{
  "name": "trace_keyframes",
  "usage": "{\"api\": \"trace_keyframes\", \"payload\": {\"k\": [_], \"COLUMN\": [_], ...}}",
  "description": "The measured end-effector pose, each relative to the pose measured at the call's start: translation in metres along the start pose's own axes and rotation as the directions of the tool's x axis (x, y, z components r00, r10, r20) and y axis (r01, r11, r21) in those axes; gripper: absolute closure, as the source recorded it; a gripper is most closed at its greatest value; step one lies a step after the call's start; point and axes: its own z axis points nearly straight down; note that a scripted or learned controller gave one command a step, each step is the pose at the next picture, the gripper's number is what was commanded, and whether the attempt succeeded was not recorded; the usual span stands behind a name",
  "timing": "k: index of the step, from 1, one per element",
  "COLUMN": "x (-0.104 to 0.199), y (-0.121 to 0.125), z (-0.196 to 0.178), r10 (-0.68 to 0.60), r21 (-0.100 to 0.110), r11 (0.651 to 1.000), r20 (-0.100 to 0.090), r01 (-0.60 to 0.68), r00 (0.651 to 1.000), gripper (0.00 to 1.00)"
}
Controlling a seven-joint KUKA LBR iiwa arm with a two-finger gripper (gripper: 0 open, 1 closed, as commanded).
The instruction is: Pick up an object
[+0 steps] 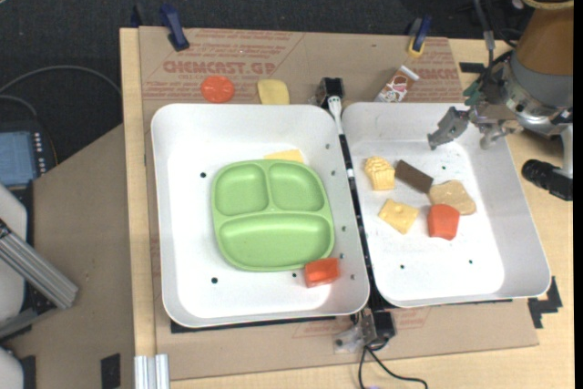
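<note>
I'm hovering the gripper (465, 125) at the right bin (510, 269) rim, can't tell its state; clustered pieces (414, 193) are risking a glancing miss.

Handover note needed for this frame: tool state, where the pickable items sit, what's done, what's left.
Tool: over the right bin's far edge, nothing seen between its fingers; open or shut is unclear.
Right bin: two yellow cheese-like blocks, brown bar, tan piece, red piece.
Left bin: green divided plate, orange-red piece at its near edge, yellow piece behind it.
Done: no pick yet.
Left: descend on one item, grasp, lift.
</note>
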Motion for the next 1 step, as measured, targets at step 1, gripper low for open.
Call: {"api": "trace_keyframes", "payload": {"k": [1], "x": [0.0081], "y": [-0.0307], "z": [0.1289], "r10": [0.000], "r21": [0.000], "r11": [1.000], "r20": [0.002], "r01": [0.000], "r00": [1.000], "gripper": [0.00]}}
